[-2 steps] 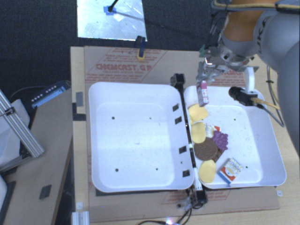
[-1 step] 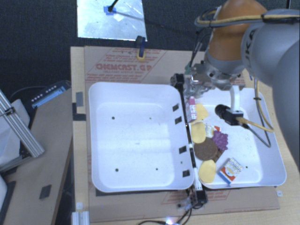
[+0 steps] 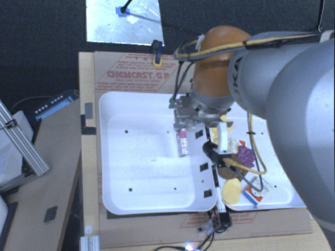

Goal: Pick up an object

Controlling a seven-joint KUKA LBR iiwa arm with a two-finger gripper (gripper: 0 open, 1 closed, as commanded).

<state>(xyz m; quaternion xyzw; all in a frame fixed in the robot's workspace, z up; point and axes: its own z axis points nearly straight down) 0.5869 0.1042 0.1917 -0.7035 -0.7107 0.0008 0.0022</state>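
Two white bins sat side by side; the gripper hung over the left bin, clamped on one pink-and-white tube. The right bin, partly hidden by the arm, held one purple piece, one yellow object and clutter too jumbled to count.

Even, fairly bright light fell from above; the white bins looked nearly washed out, a foil sheet glared, and the near arm was soft and blurred
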